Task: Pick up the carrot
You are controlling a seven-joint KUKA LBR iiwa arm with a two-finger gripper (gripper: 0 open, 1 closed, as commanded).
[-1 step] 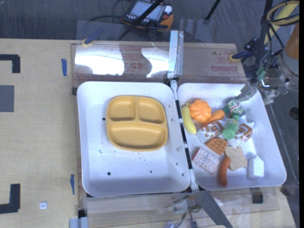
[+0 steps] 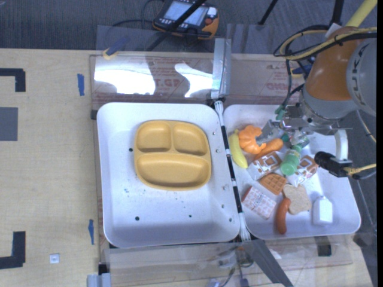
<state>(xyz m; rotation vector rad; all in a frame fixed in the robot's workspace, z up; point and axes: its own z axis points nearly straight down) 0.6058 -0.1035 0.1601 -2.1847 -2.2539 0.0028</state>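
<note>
The arm is grey and rounded, with a broad orange band above the wrist, black and yellow cables looping over it, and a metal gripper with small green parts.

- In the left bin before me lies a yellow divided plate, three compartments, near the middle.
- My right bin holds a banana along its left wall, a waffle, a slice of toast, a sausage and a small white bottle.
- A handheld pendant sits on the floor beyond the bench.
</note>
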